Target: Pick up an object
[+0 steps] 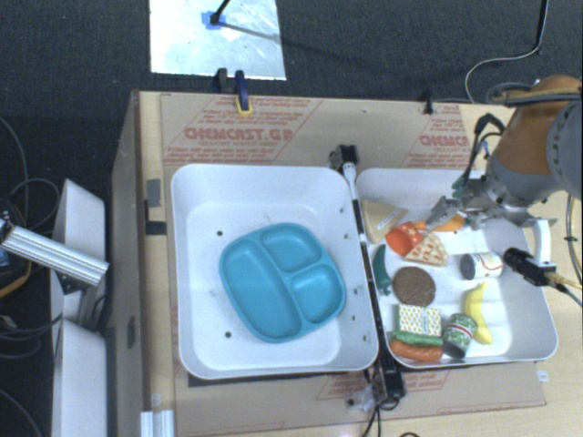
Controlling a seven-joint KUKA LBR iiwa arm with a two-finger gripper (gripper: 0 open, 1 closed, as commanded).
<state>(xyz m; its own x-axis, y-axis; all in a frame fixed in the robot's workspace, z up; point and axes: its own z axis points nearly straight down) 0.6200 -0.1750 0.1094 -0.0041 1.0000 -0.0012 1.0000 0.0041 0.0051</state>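
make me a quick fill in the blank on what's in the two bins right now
1. The divided plate in the left bin is coloured ____.
2. The banana lies in the ____ bin.
3. The gripper hangs over the ____ bin.
4. The round brown patty lies just ____ the pizza slice in the picture.

Missing words: blue; right; right; below
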